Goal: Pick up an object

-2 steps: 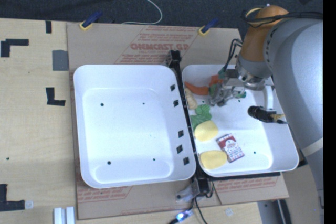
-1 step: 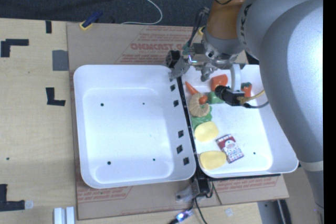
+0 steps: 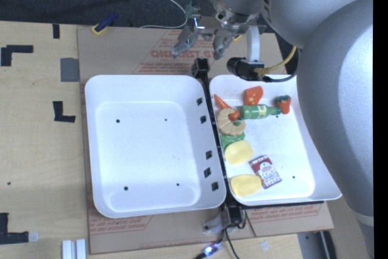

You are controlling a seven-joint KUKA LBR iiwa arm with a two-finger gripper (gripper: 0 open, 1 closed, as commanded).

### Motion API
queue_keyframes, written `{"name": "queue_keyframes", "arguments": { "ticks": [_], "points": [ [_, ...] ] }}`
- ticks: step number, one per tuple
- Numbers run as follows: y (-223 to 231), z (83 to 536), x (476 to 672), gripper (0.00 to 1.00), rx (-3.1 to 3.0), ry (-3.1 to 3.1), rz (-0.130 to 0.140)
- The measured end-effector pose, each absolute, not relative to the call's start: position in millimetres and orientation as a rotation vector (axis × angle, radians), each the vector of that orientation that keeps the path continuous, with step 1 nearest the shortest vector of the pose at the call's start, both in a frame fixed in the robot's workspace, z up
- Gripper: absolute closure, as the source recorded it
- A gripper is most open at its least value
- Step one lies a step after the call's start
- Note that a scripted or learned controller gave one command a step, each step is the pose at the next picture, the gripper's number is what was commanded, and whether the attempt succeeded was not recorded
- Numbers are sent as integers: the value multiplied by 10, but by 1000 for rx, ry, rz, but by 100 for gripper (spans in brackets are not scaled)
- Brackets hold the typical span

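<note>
Lying in the right bin [image 3: 303,148], green bottle [image 3: 257,111] below-right of gripper [image 3: 201,45]

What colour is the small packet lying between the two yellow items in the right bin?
Mostly red, with a white patch; the packet shows best in the camera view.

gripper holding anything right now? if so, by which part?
Nothing held. The gripper hangs open above the bench behind the bins, with nothing between its fingers.

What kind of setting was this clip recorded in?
Probably a robotics lab bench for pick trials: two shallow white plastic bins on a cardboard sheet, small toy foods like a green toy bottle, and black tape markers.
</note>
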State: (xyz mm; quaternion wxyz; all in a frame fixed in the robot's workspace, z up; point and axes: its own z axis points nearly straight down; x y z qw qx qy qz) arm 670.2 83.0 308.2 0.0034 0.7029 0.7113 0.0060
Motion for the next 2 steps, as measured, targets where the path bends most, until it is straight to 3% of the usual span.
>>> {"name": "queue_keyframes", "arguments": {
  "ticks": [1, 2],
  "points": [
    [763, 3092, 6683, 100, 2217, 2225, -4],
    [1017, 5173, 6681, 100, 2209, 2218, 23]
  ]
}}
